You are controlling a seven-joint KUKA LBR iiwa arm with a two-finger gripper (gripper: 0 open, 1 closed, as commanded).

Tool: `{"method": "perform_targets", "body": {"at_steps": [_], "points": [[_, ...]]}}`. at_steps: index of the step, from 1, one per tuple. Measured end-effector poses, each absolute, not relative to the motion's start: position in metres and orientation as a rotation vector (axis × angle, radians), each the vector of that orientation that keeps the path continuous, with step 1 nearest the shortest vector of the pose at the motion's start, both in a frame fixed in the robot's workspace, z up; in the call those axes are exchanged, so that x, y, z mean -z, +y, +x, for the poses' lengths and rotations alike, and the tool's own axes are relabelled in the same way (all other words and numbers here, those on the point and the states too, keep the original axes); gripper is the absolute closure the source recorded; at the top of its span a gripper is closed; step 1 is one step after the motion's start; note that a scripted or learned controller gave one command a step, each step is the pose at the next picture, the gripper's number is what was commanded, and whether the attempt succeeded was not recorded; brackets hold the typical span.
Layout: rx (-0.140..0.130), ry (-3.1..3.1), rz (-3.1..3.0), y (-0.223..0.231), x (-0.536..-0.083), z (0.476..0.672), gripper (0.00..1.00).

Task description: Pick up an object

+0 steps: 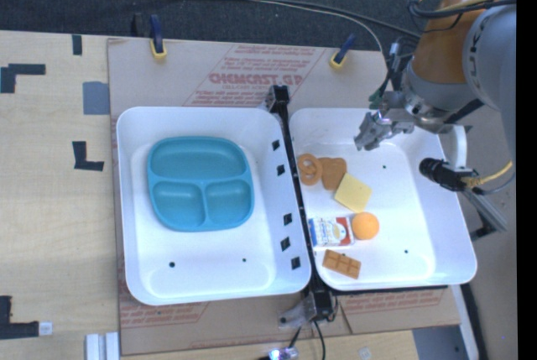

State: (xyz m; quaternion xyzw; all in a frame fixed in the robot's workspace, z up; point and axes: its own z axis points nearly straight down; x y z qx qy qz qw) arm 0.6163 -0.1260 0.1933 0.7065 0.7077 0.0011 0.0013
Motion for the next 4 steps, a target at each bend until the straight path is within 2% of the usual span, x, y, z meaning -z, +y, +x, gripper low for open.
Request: {"method": "perform_targets", "body": {"at_steps": [1, 2, 4], "points": [[-0.003, 2.222, 2.218, -0.127, -0.236, 0.620, 1.00], [0.002, 2.229, 2.218, -0.076, -0.224, 0.598, 1.00], [0.003, 2.230, 2.218, 0.017, -0.232, 0.569, 1.00]]}}
